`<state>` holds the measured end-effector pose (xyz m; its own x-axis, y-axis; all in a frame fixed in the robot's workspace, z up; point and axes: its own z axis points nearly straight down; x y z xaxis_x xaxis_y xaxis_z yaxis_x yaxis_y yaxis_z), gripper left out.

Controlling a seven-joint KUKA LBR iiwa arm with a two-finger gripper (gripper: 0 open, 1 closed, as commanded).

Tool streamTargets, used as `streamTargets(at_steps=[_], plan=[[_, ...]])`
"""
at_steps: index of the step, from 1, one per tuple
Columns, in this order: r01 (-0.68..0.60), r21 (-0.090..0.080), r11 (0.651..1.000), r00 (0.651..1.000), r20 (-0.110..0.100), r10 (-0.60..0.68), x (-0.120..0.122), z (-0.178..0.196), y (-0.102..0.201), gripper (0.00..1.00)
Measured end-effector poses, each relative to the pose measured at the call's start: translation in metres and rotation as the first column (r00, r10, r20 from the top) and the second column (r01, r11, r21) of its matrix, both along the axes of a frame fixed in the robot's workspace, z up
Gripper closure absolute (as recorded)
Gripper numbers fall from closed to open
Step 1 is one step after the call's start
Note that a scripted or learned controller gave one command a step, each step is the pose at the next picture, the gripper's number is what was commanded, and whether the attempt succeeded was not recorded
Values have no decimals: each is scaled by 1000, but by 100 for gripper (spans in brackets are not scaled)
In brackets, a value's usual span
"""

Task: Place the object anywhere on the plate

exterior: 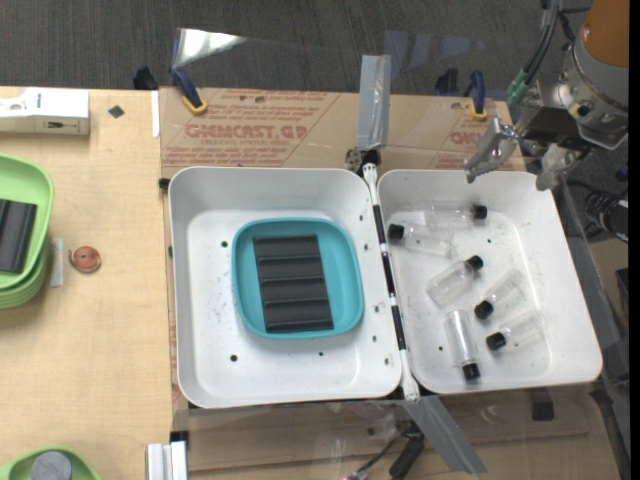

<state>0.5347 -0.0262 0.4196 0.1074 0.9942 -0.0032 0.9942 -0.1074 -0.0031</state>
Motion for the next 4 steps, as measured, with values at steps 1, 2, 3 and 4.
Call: streamTargets(at_steps=[1, 2, 3, 4], plan=[[58, 0, 998, 998, 0, -58, 85, -60, -36, 0], [63, 1, 998, 998, 1, -63, 102, 21, -134, 0], [103, 0, 995, 995, 1, -103, 125, 21, -187, 0], [193, 1, 981, 981, 0, -193, 124, -105, -132, 0]])
